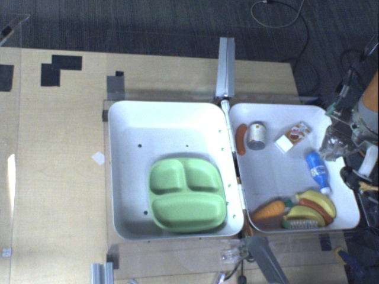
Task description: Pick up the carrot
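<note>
Lying at the near edge of the right bin point(266, 176), the carrot point(269, 209) rests on the bin floor, its leafy end touching the bananas point(314, 205) beside it. A blue bottle point(317, 171) sits just beyond the bananas. Farther back in that bin are a metal can point(256, 135), a sausage point(240, 139) against the dividing wall, and a small packet point(294, 135). The arm's jaws point(331, 147) hover over the bin's outer rim, well apart from the carrot; whether they are spread cannot be told. The left bin point(127, 158) holds a green tray point(187, 194).
</note>
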Robot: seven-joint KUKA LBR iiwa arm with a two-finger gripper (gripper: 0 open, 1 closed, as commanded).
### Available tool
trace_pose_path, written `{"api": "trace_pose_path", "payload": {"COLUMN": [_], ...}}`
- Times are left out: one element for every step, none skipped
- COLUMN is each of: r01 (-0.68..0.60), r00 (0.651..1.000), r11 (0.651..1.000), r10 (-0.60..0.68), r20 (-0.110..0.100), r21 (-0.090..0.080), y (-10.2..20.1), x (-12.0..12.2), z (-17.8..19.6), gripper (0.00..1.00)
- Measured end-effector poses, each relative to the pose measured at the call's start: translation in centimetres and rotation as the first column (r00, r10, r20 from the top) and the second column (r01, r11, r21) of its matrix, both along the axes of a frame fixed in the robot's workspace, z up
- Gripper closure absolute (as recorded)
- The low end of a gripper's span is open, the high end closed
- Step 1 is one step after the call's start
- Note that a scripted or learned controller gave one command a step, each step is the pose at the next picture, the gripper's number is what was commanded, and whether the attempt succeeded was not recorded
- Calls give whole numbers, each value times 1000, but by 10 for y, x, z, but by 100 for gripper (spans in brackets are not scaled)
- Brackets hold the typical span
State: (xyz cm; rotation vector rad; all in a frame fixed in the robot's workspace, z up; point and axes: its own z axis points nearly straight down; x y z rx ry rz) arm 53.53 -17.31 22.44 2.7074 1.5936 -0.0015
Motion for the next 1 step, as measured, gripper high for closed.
{"api": "trace_pose_path", "payload": {"r01": [-179], "r00": [984], "r11": [984], "r10": [179], "r20": [1], "r21": [0], "y": [-20], "x": [-24], "z": [-16], "gripper": [100]}}
